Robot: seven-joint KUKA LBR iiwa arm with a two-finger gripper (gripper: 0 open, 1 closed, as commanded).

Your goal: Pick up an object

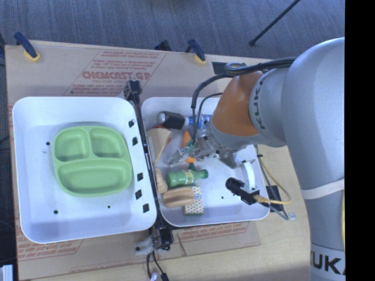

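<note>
Reaching in from three o'clock, the grey arm [293, 98] lowers its gripper [196, 148] into the right bin [234, 212], among crinkled clear wrapping; how it stands I cannot tell. A glossy green bottle [186, 177] lies at six o'clock of it, above a tan bread roll [177, 196]. A matte green divided plate [92, 160] rests in the left bin [29, 215].

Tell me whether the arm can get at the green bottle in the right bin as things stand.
Probably yes. The green bottle lies on its side in the right bin, nothing over it, just below the gripper. A tan block crowds it on one side.
</note>
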